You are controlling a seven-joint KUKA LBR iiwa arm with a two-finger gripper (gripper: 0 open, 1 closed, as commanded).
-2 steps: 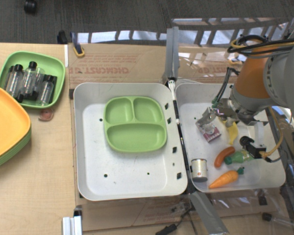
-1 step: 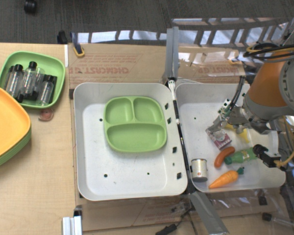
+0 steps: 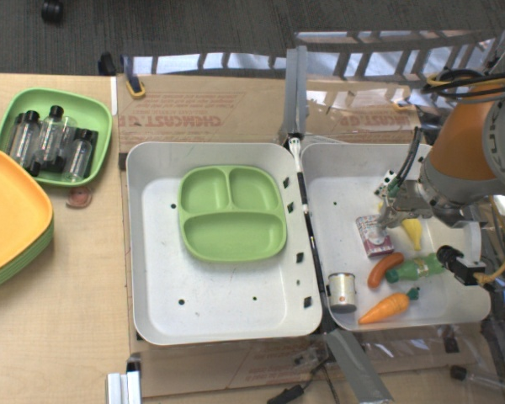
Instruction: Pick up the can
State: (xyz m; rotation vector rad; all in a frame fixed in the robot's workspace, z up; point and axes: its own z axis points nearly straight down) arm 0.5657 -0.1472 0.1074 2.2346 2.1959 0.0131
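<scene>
One can (image 3: 342,291) lies on its side in the right bin (image 3: 337,175), long axis running toward the carrot (image 3: 385,308) beside it. Gripper (image 3: 390,217) hovers beyond it.

camera view — fixed overhead | slanted down | both bins (image 3: 143,251) framed

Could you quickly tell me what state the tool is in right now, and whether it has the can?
Tool: open or shut cannot be told; it hangs over the pink packet, away from the can.
</scene>
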